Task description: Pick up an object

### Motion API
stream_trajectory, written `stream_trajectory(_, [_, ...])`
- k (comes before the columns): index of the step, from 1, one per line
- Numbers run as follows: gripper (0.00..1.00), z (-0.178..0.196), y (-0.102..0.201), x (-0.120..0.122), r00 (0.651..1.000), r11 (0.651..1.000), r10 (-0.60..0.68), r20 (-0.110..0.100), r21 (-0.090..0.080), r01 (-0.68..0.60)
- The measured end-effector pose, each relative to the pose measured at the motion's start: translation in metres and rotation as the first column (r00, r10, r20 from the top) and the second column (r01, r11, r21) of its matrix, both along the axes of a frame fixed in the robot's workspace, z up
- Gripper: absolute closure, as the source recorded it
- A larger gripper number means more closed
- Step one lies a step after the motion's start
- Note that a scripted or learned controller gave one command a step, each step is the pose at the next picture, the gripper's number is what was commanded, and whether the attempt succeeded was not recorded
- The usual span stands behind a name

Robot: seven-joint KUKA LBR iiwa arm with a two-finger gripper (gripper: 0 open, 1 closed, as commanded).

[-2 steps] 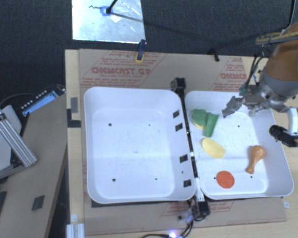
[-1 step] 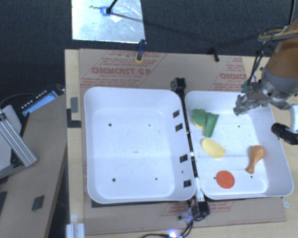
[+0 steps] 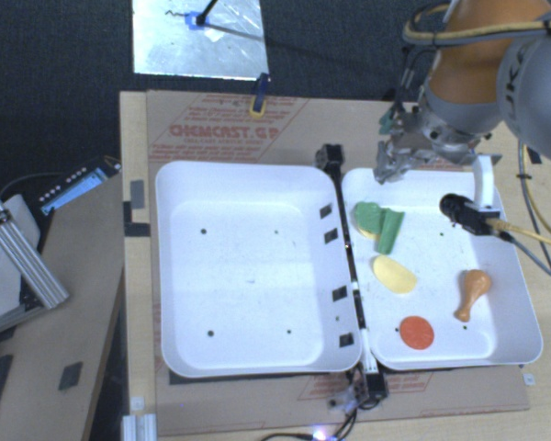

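While the grey arm's gripper (image 3: 392, 171) is hanging above the far left corner of the shallow white right-hand bin (image 3: 445, 255), the approach step appears to be in hand, with nothing being carried; whether it is standing open or shut cannot be told from this slant. Four candidates are lying in that bin: a two-tone green plastic leaf-shaped piece (image 3: 378, 223), nearest the gripper and just below it in the view; a pale yellow oval plastic piece (image 3: 394, 275) beside the dividing wall; a flat orange-red disc (image 3: 417, 333) near the front edge; and a tan plastic drumstick (image 3: 472, 293) toward the right side, well apart from the others. The next move is likely calling for a short shift toward the green piece, then a straight descent to straddle it before closing.
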State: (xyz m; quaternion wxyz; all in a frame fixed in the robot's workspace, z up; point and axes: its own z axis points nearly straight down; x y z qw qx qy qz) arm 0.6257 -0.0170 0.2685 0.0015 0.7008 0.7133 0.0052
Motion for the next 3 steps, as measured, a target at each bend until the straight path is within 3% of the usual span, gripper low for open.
stream_trajectory(1, [1.0, 0.066, 0.119, -0.006, 1.0, 1.0, 0.0, 0.0, 0.002, 0.0])
stream_trajectory(2, [1.0, 0.132, 0.192, -0.015, 1.0, 1.0, -0.004, -0.001, 0.0, 0.004])
stream_trajectory(3, [1.0, 0.105, 0.114, -0.006, 1.0, 1.0, -0.023, -0.009, -0.007, 0.023])
